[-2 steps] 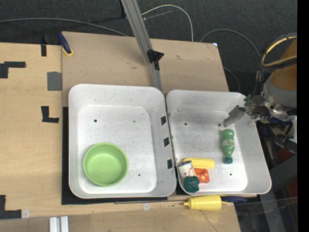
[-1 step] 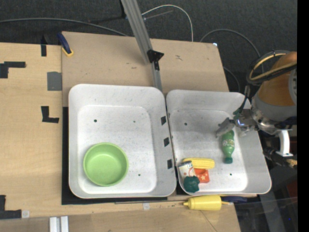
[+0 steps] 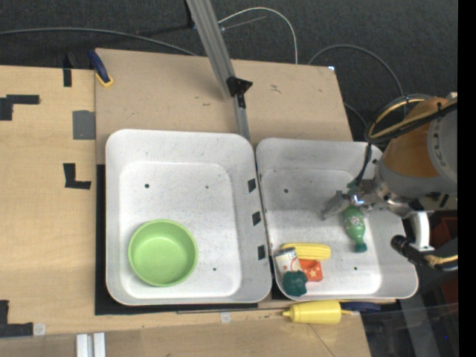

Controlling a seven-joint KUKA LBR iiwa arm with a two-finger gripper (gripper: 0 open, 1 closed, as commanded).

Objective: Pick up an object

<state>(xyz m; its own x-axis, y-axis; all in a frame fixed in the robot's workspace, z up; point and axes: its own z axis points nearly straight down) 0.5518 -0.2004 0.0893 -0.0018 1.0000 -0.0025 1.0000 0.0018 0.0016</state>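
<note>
Gripper (image 3: 349,201) reaches from the right edge into the right bin (image 3: 312,151), its grey arm (image 3: 416,162) bent low at middle right. I cannot tell its state. It is just above the green bottle (image 3: 355,229), maybe touching it.

Fingers (image 3: 348,201) hover beside green bottle (image 3: 355,227) in right bin (image 3: 297,162).

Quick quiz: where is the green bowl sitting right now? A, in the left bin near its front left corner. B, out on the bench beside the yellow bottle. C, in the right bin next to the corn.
A: the green bowl rests inside the left bin, toward its front left corner.
</note>
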